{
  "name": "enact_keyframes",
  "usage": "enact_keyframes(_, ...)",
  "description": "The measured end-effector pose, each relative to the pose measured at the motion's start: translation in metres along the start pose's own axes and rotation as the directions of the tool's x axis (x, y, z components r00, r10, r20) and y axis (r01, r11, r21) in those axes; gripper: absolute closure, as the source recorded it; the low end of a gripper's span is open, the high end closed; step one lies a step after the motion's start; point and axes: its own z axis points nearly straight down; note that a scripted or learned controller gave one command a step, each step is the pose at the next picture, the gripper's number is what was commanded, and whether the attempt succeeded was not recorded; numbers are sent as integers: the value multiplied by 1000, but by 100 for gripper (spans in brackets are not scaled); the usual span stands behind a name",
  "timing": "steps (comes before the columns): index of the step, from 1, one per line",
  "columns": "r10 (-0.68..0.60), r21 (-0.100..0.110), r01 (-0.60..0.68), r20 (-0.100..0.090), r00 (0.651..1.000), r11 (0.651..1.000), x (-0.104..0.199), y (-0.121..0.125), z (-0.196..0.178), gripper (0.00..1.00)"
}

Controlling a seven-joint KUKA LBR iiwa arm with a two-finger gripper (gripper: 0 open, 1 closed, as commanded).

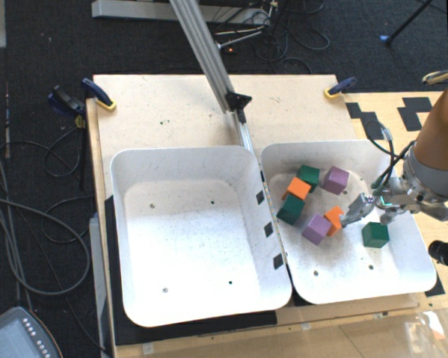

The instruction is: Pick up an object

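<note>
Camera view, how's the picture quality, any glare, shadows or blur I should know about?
In the camera view, lighting is bright and even; the left bin looks slightly washed out but shows no hard glare. The blocks in the right bin cast only short soft shadows. The blocks are fairly sharp, while the gripper looks a little soft, so its jaws are hard to read. The floor around the bench is dark.

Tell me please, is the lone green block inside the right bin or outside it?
Inside. The green block rests on the floor of the right bin, within its white rim, apart from the other blocks.
</note>
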Motion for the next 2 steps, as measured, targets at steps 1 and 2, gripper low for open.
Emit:
enact_keyframes(1, 1, -5, -1, 1, 1000, 1000, 0, 1, -2, 0)
enact_keyframes(2, 3, 0, -3, 0, 1000, 1000, -8, 5, 46, 0)
